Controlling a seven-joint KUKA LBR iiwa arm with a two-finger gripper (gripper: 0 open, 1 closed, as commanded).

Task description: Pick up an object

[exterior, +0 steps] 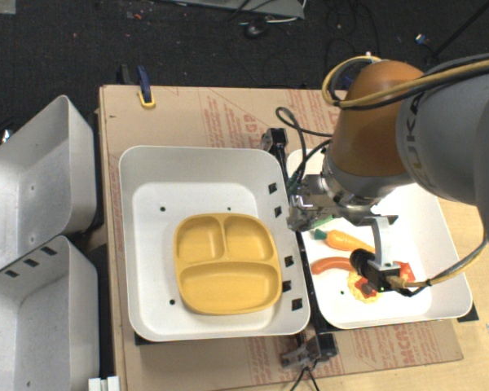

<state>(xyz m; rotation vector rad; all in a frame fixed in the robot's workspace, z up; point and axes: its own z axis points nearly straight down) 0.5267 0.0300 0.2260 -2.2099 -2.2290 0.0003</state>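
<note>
Gripper is hovering at right bin's left edge, mid-right of frame, probably lining up a pick. Can't tell its opening or any hold. Carrot and red chilli are lying just below-right; yellow tray is sitting in left bin.

We count two shallow white bins, one left and one right. We see one yellow three-section plastic tray, one orange toy carrot and one curved red-orange piece.
</note>
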